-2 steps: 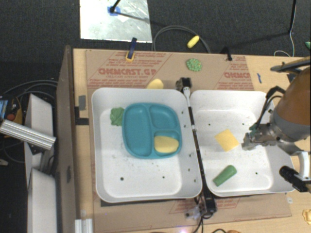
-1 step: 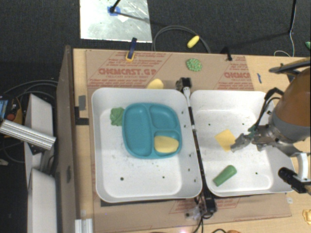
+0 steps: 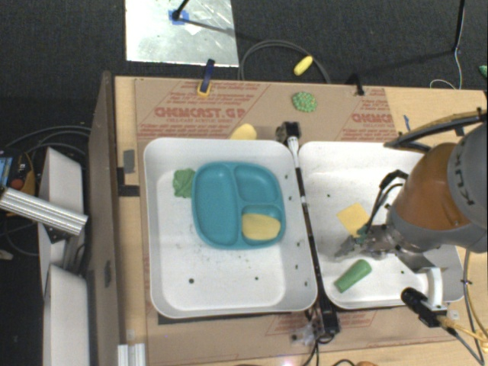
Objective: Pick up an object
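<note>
Looking into the right bin (image 3: 328, 166), you see the pincer (image 3: 357, 242) low near its front edge, grip state unclear; the green cylinder (image 3: 352, 275) lies just in front, the yellow block (image 3: 353, 217) just behind.

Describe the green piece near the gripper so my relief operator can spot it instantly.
Look in the right bin, near its front edge. The green cylinder lies tilted there, just below the gripper. Its neighbour, the yellow block, is flat and square.
</note>
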`<action>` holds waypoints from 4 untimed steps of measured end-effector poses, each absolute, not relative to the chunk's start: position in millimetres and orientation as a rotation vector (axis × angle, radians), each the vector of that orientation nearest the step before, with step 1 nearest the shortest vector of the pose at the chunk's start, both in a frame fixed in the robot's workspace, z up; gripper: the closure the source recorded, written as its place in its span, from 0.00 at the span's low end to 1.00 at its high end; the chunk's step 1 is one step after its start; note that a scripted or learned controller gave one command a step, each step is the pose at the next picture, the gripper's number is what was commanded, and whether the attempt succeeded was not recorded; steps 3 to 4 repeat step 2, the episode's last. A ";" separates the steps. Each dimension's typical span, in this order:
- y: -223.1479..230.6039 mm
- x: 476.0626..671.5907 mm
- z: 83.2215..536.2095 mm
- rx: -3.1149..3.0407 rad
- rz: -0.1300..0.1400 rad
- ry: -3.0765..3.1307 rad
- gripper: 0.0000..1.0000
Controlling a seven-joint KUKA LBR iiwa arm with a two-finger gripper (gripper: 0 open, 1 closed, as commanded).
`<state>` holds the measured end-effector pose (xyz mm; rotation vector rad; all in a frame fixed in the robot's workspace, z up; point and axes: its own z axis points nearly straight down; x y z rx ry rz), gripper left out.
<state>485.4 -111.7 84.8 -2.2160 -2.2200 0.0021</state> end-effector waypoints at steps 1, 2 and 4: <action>-168.9 569.9 85.6 -2.224 -0.005 -2.235 0.00; -108.5 549.8 84.1 -2.212 -0.001 -2.229 0.00; -108.5 549.8 84.1 -2.212 -0.001 -2.229 0.00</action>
